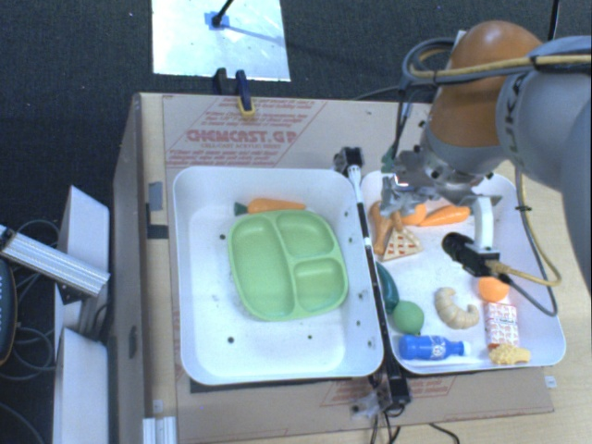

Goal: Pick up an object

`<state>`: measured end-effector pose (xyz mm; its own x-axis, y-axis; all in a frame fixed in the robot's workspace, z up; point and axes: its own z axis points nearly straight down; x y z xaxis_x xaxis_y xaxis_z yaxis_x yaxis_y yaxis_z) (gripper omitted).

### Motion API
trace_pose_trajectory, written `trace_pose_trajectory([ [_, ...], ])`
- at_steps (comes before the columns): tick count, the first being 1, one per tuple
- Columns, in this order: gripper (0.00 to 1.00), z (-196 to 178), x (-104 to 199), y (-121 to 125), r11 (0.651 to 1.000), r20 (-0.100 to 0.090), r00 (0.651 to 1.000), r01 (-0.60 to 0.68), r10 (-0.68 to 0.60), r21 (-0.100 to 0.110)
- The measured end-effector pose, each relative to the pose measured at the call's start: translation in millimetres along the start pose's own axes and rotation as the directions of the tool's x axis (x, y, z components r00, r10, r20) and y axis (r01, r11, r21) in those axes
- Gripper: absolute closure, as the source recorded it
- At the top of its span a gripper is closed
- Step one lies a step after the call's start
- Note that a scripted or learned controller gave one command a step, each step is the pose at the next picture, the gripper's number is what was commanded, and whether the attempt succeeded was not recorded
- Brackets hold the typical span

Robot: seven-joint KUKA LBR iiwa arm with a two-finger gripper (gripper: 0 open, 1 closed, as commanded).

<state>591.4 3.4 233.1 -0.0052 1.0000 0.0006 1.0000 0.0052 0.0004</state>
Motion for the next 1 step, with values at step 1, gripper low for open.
trace_pose_trajectory([
  [1,1.00,-22.7,7.8,-15.4,1.000,0.000,1.000,0.000,0.000,-0.001],
])
